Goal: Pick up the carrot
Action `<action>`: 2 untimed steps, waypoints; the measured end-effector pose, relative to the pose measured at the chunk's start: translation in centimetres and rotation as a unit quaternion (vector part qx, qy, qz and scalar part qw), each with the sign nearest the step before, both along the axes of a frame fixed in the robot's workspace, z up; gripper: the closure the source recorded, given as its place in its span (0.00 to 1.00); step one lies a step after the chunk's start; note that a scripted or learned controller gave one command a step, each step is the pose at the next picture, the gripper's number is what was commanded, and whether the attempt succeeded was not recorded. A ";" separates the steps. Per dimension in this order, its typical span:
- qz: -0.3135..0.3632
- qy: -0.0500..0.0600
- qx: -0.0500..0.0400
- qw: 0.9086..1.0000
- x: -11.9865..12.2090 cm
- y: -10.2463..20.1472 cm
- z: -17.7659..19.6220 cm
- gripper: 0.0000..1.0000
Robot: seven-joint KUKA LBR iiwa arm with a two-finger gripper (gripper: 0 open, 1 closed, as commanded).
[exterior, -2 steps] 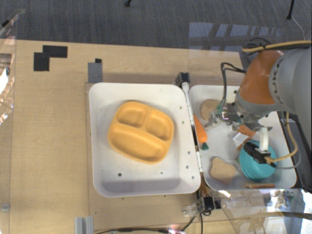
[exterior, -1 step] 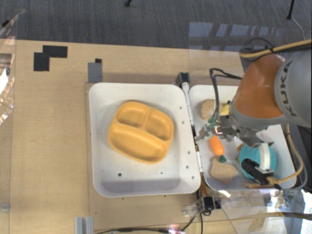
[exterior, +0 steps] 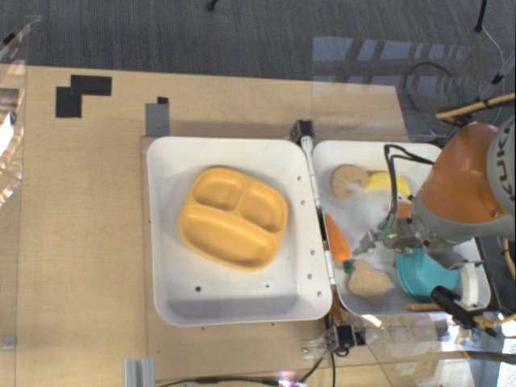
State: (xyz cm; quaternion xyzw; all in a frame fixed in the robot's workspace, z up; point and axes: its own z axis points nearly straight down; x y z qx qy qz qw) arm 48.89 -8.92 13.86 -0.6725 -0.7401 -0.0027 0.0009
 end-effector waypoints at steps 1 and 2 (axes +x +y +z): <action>-0.128 -0.001 -0.001 0.992 4.2 6.4 4.7 0.00; -0.078 0.001 -0.002 0.997 1.4 0.1 -2.5 0.00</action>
